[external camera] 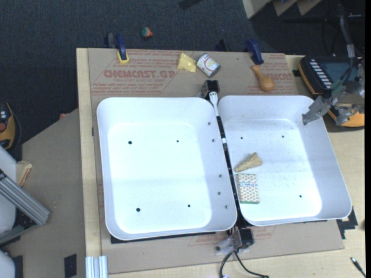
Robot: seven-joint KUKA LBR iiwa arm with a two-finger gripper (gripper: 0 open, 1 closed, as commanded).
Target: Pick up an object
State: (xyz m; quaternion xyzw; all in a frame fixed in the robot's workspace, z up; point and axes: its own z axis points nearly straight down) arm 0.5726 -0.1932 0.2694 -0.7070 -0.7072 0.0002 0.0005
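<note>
Two white bins sit side by side on a brown board. Right bin [313, 155] holds a tan wedge [247, 163] and a patterned packet [248, 188] near its left wall. Gripper [313, 113] hovers at the far right rim; whether it is open cannot be told.

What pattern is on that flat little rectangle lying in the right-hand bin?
The flat rectangle looks pale with fine green and red speckled dots, seen in the camera view.
</note>
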